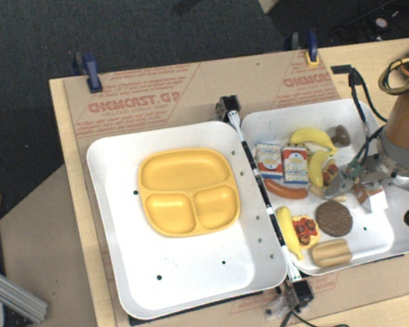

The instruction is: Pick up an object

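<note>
Over the right bin (356, 109), the gripper (350, 179) reaches down among toy food beside the bananas (314, 152); whether it grips anything, I cannot tell. A yellow divided tray (189, 190) sits in the left bin (123, 232).

Yellow divided tray (189, 190) in left bin (123, 232); blue clamps (89, 69) on bench's (72, 141) far edge.

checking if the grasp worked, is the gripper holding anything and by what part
Cannot be told. The gripper sits low in the right bin beside the bananas, but whether anything is in its grasp is too small and cluttered to see.
</note>
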Action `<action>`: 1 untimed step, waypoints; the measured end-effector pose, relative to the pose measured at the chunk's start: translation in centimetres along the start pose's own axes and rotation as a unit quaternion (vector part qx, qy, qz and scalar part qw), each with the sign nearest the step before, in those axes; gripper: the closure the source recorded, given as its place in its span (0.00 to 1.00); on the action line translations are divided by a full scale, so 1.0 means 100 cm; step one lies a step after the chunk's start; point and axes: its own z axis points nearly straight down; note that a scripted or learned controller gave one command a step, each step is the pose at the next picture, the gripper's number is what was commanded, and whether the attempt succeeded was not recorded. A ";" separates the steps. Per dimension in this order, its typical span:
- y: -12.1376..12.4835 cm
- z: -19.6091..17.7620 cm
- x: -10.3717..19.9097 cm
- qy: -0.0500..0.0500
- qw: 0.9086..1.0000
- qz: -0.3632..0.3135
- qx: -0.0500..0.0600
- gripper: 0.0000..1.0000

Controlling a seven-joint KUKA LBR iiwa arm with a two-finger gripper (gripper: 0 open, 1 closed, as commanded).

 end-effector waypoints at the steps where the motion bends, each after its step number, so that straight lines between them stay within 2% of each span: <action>1: 0.044 0.011 0.008 -0.004 1.000 0.001 0.000 0.00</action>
